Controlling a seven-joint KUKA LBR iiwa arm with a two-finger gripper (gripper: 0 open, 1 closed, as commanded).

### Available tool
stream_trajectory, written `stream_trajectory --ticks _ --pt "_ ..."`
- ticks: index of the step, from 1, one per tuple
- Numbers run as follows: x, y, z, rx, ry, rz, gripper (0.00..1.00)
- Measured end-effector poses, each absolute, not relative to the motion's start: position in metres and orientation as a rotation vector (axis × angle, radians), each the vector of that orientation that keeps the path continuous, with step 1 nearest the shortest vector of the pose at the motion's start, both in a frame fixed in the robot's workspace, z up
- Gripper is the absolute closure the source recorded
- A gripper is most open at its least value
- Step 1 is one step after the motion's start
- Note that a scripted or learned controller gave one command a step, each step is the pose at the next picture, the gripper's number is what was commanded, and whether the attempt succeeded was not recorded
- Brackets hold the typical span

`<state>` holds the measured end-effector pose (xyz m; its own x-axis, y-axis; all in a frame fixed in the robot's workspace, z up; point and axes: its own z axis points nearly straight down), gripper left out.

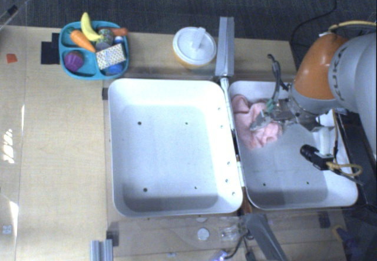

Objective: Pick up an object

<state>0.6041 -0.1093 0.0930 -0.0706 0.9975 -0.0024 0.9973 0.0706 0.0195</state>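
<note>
On the bench (pixel 53 154), the tool (pixel 263 121) pinches a pink cloth (pixel 254 124) inside the right bin (pixel 294 192).

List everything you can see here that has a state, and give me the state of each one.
pink cloth: crumpled, lying in the right bin near its left wall.
gripper: down at the cloth.
blue tray: filled with toy food, on the bench.
lidded cup: upright, lid on.
</note>
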Motion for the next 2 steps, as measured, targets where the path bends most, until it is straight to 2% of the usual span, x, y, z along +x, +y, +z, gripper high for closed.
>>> stream_trajectory --ticks 1,2 --pt "0.602 -0.063 0.187 2.122 2.307 0.010 0.00" --pt "0.595 -0.130 0.097 2.013 2.402 0.008 0.00"
